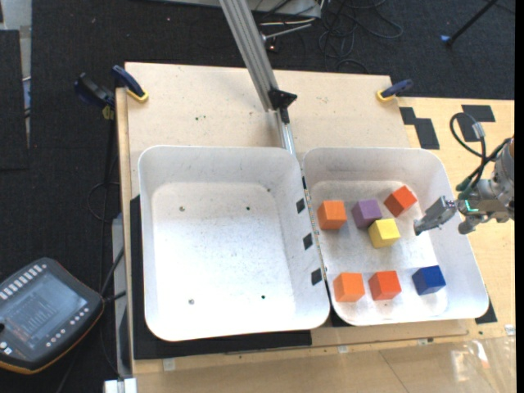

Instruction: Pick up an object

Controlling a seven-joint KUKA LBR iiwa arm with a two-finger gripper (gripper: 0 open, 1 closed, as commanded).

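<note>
Seven blocks [384, 232] in right bin [458, 219] on tan bench [205, 105] over dark floor [65, 23]; pincer [446, 217] spread, empty.

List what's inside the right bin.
Right bin holds seven cubes: orange, purple, red-orange, yellow, orange, red-orange, blue. The gripper reaches over its right rim; whatever lies beneath it is covered.

yellow cube [384, 232], purple cube [367, 212], blue cube [428, 280]

Seven cubes [369, 252] in right bin [372, 162]; tool [446, 215] at its right rim
</note>
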